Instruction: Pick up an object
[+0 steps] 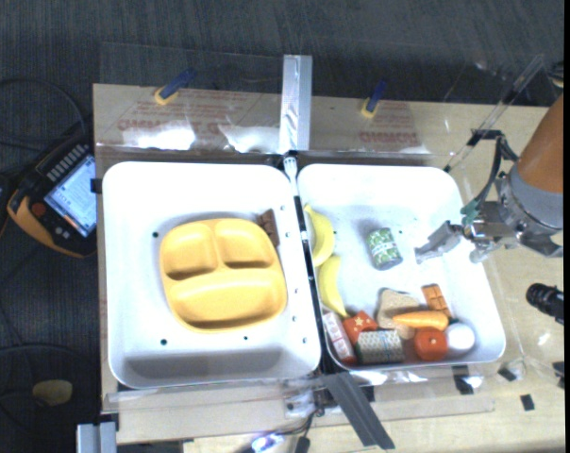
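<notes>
Claw [441, 241] poised over right bin [398, 179], nothing seen between fingers; open or closed cannot be told. Green can [384, 246] just left of claw, alone. Carrot [419, 320], tomato [430, 344], egg [461, 337] crowded below claw: misgrasp or neighbour-knocking risked there.

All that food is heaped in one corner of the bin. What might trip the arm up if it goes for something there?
Crowding: the carrot, tomato and egg touch each other in the right bin's near corner, so fingers might nudge neighbours or catch two things.
Walls: the bananas lie along the divider, leaving little room beside them.
The green can lies alone, probably easier, but could roll away from the gripper.
</notes>
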`<state>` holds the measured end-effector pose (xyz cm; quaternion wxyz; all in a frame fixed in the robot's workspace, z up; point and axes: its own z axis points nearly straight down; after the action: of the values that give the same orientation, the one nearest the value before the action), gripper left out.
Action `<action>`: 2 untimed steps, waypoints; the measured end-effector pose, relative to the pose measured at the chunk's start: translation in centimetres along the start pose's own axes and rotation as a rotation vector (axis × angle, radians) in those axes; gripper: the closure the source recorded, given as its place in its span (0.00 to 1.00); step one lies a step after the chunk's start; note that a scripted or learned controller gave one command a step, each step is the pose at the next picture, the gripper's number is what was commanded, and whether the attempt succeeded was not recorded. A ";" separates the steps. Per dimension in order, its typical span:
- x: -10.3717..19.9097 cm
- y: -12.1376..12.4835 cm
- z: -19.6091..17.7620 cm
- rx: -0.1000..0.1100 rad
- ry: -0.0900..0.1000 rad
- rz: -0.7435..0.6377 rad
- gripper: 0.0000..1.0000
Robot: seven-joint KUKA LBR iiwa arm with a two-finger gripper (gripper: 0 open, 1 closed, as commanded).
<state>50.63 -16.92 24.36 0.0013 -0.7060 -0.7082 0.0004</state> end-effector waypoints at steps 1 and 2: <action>-4.8 -0.5 10.9 0.000 0.000 -0.077 0.00; -3.0 -1.9 14.7 -0.013 -0.008 -0.103 0.00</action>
<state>48.68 -19.92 9.71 -0.0059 -0.6687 -0.7435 -0.0014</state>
